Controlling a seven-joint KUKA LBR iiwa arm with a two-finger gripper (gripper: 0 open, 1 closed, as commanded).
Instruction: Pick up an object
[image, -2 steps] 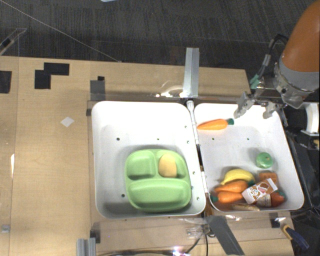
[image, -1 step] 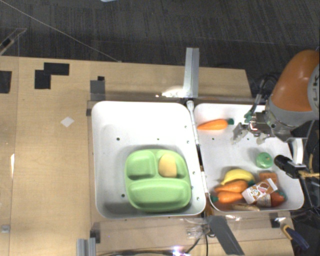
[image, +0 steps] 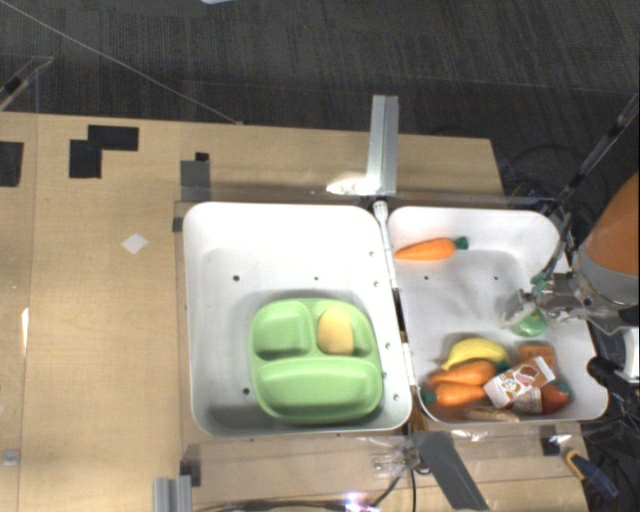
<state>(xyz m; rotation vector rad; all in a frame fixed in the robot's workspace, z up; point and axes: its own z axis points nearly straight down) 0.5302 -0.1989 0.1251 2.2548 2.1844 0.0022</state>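
Camera view | gripper (image: 537, 305) low in right bin (image: 470, 275), right of frame, at a small green object (image: 527, 323); whether it has hold cannot be told | carrot (image: 428, 249) alone at upper part; banana (image: 474, 351) and packet (image: 520, 384) piled lower right | risk: green object sits near bin wall, may slip or get nudged aside.

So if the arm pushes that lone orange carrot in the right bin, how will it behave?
The orange carrot with the green top looks round and tapered, so it would probably roll or pivot. It lies apart on the white right bin's smooth floor, so it may slide.
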